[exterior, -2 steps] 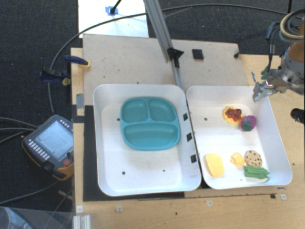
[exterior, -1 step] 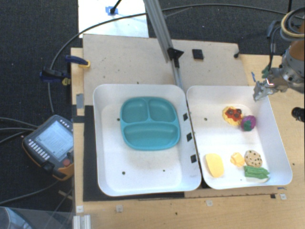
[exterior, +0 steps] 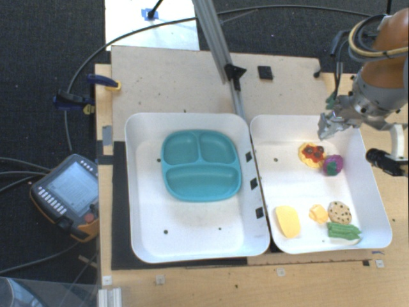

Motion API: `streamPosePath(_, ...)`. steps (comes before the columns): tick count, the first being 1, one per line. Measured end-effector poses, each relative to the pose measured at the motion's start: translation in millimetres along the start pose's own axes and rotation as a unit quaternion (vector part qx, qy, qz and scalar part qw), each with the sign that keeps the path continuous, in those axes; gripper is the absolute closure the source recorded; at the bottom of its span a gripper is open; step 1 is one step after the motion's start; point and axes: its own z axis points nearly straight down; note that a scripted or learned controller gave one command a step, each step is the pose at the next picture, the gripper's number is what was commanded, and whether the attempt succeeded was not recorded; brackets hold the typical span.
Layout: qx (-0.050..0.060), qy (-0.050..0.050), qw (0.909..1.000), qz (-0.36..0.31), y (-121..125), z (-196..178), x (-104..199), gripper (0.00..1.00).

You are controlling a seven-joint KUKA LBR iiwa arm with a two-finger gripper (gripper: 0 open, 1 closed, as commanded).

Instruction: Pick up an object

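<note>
The arm [exterior: 383, 75] was grey with an orange band, looped black cables at its wrist, and a metallic silver gripper [exterior: 329, 128].

Lighting: bright, even, diffuse, from overhead. Shadows: soft and short; a faint one lies under the teal divided plate [exterior: 200, 165] on its lower side. Glare: the white bins [exterior: 148, 235] read near overexposed, with little surface detail; a washed-out white patch sits at upper left. Dark carpet loses texture in places. Focus: moderate throughout; small toy foods appear soft-edged. Blur: slight on the arm [exterior: 383, 62] at upper right. Resolution: low, mildly grainy.
</note>
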Motion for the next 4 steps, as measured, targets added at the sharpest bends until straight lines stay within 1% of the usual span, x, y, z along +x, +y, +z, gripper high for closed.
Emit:
streamPosePath(1,0.0,0.0,1.0,0.0,-0.6,5.0,54.6,1.0)
streamPosePath(2,0.0,0.0,1.0,-0.001,-10.9,-3.3,114.2,1.0)
streamPosePath(3,0.0,0.0,1.0,0.0,-23.0,-10.2,159.7,1.0)
streamPosePath(4,0.0,0.001,1.0,-0.001,-33.5,-14.2,217.7,1.0)
